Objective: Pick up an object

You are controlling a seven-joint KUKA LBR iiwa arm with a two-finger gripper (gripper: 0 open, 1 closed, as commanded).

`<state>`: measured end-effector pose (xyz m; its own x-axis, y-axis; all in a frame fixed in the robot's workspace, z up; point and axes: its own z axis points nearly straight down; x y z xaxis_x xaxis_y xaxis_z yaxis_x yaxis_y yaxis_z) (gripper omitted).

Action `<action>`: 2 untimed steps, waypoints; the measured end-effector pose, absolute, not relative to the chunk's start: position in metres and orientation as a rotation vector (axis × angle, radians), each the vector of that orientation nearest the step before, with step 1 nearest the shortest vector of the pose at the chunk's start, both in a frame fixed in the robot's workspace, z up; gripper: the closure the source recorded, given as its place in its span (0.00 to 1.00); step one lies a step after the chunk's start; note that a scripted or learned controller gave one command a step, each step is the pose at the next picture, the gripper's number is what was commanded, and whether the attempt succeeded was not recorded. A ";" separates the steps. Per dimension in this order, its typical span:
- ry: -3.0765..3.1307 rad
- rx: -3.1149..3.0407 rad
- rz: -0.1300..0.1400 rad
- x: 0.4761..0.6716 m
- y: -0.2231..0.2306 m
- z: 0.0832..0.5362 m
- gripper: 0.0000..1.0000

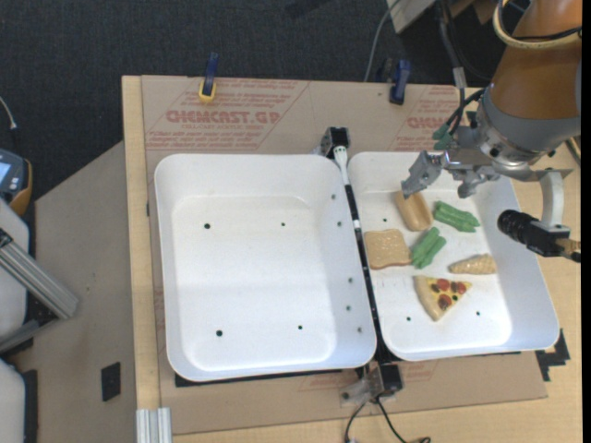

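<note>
Nearest the camera, at the front edge of the counter (277, 404), there's a little black clamp (383, 379) with a cable trailing off, sitting right where the two bins meet.

Moving up, the left bin (185, 340) takes up most of the left half, just white floor with a few dark dots. The right bin (517, 335) is where all the stuff is. Closest to the front is a pizza slice (441, 294) with red toppings, around 6 o'clock of that bin. Just past it, toward 3 o'clock, is a small tan wedge-shaped piece (473, 266). At about 9 o'clock, near the divider, is a slice of toast (386, 248), and a green bean pod (428, 246) lies just beside it on its right, tilted. Further back there's another green pod (456, 216) and a tan bread roll (415, 211), the roll sitting at roughly 11 o'clock.

The gripper (440, 179) hangs over the back of the right bin, fingers spread apart with nothing between them. The left finger (417, 177) is right above the far end of the bread roll, can't tell if it's touching.

Behind that, the grey and orange arm (540, 53) comes in from 2 o'clock. Two clamps, one yellow-blue (210, 79) and one blue (400, 79), pinch the cardboard at the far edge.
</note>
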<state>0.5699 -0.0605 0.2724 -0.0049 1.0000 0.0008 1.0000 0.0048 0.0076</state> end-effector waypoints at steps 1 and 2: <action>2.225 2.212 0.008 0.567 -0.016 0.302 0.00; 2.220 2.216 0.006 0.554 -0.018 0.336 0.00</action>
<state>0.5540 -0.0180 0.3357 -0.0014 1.0000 -0.0006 1.0000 0.0015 0.0064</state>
